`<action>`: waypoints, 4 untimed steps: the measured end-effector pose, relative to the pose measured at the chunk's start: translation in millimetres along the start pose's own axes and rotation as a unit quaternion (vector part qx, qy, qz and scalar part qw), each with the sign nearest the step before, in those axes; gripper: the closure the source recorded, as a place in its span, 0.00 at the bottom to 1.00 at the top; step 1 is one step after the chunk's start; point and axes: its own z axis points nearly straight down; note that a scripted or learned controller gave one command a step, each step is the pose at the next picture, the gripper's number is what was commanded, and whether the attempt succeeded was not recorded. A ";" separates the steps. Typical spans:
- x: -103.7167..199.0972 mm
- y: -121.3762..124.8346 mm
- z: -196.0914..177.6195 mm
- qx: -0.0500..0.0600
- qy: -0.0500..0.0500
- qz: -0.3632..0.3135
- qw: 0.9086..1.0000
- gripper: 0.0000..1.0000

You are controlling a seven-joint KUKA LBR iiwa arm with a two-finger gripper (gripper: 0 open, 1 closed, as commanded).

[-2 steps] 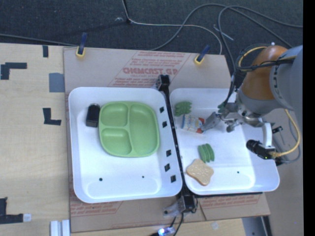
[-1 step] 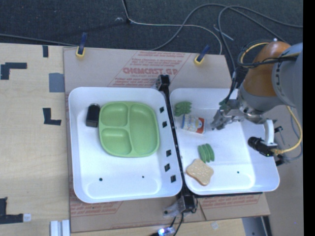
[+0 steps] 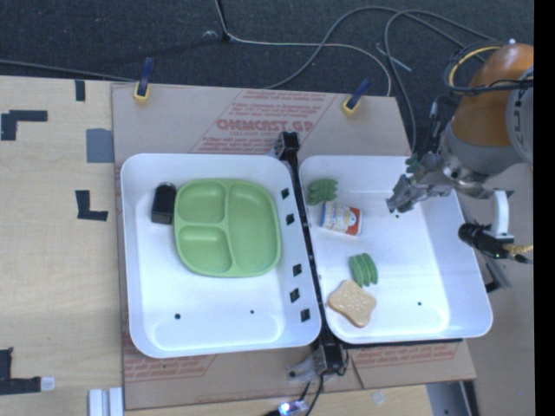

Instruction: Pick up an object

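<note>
Overhead, the desk [image 3: 52, 258] is pale wood with black tape marks on its left part, and a brown cardboard sheet [image 3: 260, 115] with red print lies on it under two white bins. Beyond the far edge runs dark carpet [image 3: 104, 16] crossed by thin cables [image 3: 347, 33], and two yellow-and-blue clamps [image 3: 142, 85] pin the cardboard's far edge. The left bin [image 3: 147, 319] holds a green divided plate [image 3: 227, 227] near its middle, with a small black block [image 3: 163, 204] touching the plate's left rim. A black strip [image 3: 299, 232] runs between the bins where they meet. The right bin [image 3: 434, 310] holds four things, all in its left half: a green ridged piece [image 3: 322, 190] at the far left, a small white carton [image 3: 339, 219] with red and blue print just near of it, a second green piece [image 3: 363, 269] nearer still, and a tan toast slice [image 3: 352, 303] closest to the near wall. The arm [image 3: 490, 102] reaches in from the right, and its gripper [image 3: 406, 196] hangs over the far part of the right bin, right of the carton and apart from it, with nothing seen between its tips; how wide it stands I cannot tell.
</note>
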 end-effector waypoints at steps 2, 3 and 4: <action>56.4 -4.9 -11.6 0.001 0.000 -0.001 1.000 1.00; 108.9 -17.3 -5.8 0.002 0.000 -0.001 1.000 1.00; 159.3 -13.9 -14.1 0.001 0.000 -0.002 1.000 1.00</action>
